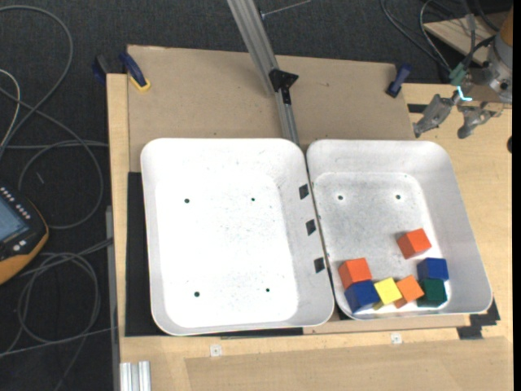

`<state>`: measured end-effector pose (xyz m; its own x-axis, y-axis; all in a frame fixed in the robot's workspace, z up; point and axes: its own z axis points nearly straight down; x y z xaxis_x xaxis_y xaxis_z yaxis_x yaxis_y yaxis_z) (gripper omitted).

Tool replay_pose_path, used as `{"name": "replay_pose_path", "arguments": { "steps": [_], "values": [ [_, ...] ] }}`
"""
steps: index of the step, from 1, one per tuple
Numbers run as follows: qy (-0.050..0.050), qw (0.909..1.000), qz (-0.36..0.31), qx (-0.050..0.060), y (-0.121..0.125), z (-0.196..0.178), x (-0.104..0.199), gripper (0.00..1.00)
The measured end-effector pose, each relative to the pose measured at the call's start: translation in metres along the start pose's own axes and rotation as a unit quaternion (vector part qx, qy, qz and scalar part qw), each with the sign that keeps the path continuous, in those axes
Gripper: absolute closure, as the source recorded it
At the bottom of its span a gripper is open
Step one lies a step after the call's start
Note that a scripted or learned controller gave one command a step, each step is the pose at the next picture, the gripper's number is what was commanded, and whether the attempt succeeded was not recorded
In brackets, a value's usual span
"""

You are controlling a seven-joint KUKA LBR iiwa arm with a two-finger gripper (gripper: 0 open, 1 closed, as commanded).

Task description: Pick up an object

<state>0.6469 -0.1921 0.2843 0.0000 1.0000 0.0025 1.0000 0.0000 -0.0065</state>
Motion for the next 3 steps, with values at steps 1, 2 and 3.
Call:
{"name": "replay_pose_path", "arguments": {
  "steps": [1, 2, 3],
  "values": [
    [-0.001, 1.0000, -0.001, -0.002, 0.001, -0.004, 0.000, 0.00],
    [0.000, 1.0000, 0.000, 0.000, -0.001, 0.059, 0.003, 0.00],
    [0.000, 1.0000, -0.001, 0.000, 0.003, 0.103, 0.007, 0.00]
  ]
}}
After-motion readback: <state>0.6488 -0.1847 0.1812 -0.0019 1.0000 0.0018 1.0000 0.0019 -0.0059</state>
